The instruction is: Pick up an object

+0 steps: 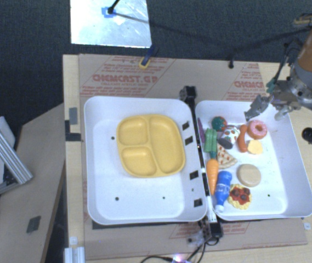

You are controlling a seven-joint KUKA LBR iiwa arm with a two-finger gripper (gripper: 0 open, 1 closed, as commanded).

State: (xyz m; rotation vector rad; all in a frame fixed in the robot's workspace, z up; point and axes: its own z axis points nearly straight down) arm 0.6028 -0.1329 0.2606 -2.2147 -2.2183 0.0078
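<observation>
Here the gripper (pixel 270 107) hung over the upper right corner of the right bin (pixel 295 147), its two fingers spread apart with nothing between them. The toy food lay below and to its left, crowded along that bin's left side: a pink donut (pixel 257 129) nearest the fingers, an orange sausage (pixel 242 138) just beside it, a yellow disc (pixel 255 147) under the donut, then a pizza slice (pixel 226 159), a carrot (pixel 213 173), a tan round cookie (pixel 249 175) and a blue bottle (pixel 222 183) toward the lower middle of the frame. The left bin (pixel 98 147) held a yellow divided tray (pixel 149 146).

The risk, as I judged it, lay in the crowding. The donut touched or nearly touched the sausage and the disc, so a descending finger could land on a neighbour and shove the pile instead of straddling one piece. Flat pieces like the disc and pizza slice gave the fingers little to grip and might slip out.
</observation>
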